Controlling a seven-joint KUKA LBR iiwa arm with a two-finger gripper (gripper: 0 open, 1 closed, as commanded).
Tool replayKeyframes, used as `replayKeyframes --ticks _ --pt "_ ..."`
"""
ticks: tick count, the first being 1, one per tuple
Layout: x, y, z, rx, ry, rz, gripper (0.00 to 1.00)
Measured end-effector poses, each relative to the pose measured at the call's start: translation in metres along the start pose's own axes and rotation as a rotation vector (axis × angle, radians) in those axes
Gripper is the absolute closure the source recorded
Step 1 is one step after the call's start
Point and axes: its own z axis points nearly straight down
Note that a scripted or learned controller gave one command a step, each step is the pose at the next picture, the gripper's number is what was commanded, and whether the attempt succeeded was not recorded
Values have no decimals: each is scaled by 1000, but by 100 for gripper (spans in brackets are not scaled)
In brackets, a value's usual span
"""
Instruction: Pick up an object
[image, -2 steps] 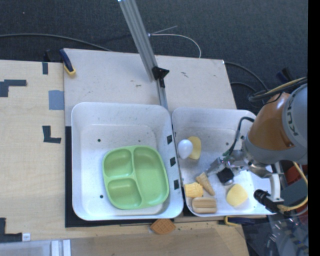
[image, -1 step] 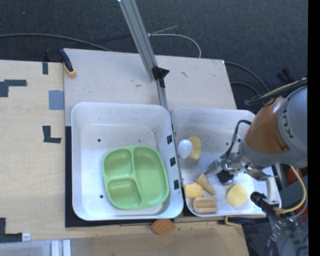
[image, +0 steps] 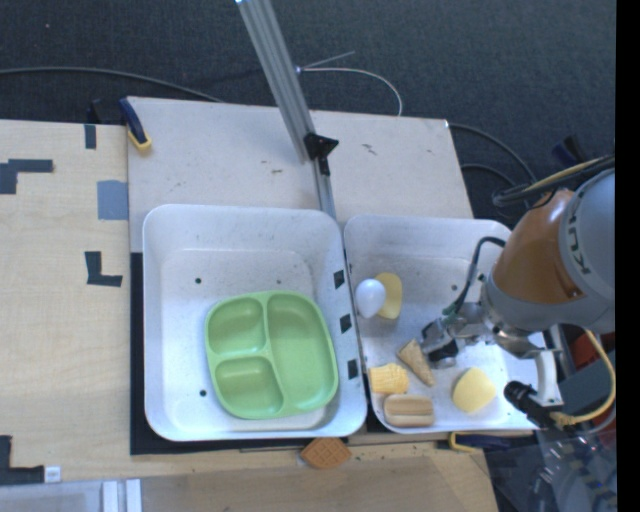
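Two bins sit on the worktop (image: 230, 150). The gripper (image: 437, 347), state indeterminate, hangs over the right bin (image: 420, 235), just beside the cone (image: 417, 360) near its front edge.

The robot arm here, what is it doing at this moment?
A grey and orange arm reaches into the right bin, with its tool low beside a yellow wedge. Around it lie small toy foods: a yellow ball, a waffle piece and a bun. Nothing looks lifted yet. The left bin holds a green divided plate.
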Motion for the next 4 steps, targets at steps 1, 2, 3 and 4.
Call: replayKeyframes --ticks 1,2,3,4 --pt "-4 -6 -45 -4 -1 1 100" --pt "-1 -7 -87 -5 -1 -1 100" --pt "-1 -6 -138 -7 -2 -1 100" --pt "46 0 -144 -2 1 -6 100"
